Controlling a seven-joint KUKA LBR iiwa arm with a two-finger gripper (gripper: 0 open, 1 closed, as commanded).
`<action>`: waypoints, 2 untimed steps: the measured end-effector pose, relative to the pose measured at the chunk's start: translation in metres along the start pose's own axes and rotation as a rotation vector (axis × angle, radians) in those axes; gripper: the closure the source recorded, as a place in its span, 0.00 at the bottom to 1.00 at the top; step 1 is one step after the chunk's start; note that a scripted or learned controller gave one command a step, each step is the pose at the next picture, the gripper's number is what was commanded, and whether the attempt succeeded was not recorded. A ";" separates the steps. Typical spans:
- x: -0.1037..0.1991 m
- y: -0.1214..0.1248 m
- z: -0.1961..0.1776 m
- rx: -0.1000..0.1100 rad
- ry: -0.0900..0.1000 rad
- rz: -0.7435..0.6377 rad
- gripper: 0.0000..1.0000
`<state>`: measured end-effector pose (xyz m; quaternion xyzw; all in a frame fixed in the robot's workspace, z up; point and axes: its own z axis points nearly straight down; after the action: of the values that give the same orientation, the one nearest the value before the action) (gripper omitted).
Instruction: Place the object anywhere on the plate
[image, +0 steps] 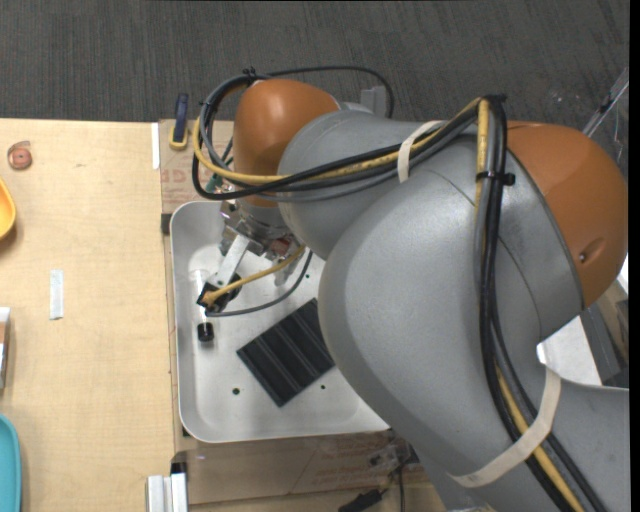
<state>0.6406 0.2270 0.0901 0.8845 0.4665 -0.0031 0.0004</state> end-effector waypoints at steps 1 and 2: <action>-0.017 -0.023 -0.032 -0.001 0.004 0.409 0.00; -0.030 -0.001 -0.192 -0.002 0.004 0.606 0.00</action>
<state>0.6237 0.2034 0.2821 0.9834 0.1813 -0.0009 0.0011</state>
